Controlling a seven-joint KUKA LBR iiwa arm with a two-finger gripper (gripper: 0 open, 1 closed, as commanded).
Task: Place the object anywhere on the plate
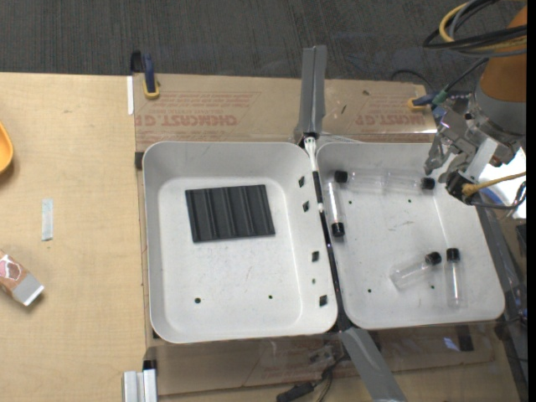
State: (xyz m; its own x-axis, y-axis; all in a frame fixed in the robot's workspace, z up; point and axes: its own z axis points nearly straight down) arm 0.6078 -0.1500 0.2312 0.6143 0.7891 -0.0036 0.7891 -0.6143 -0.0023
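Jaws (442, 172) sit over the right bin's (360, 304) far right edge; can't tell if open or shut, nothing seen held. Clear vials w/ black caps lie in that bin: nearest one (402, 182) just left of the jaws. Dark ribbed plate (229, 212) is in the left bin (167, 308). You're at pick step; next needs descent onto a vial, then carry across.

1. Two bins: left bin (167, 224) and right bin (477, 249), both plain white.
2. Plate (229, 212) in the left bin: dark grey, nearly black, with lengthwise ribbed stripes.
3. Vials (335, 212) in the right bin: clear bodies, black caps.
4. Bench top (67, 141): pale tan wood tone.
5. Cardboard (218, 115) behind the bins: brown, faded red lettering.
6. Arm (507, 78): orange band, grey below.
7. Cables (469, 15): black and yellow.
8. Floor (209, 15): dark grey, fine weave.
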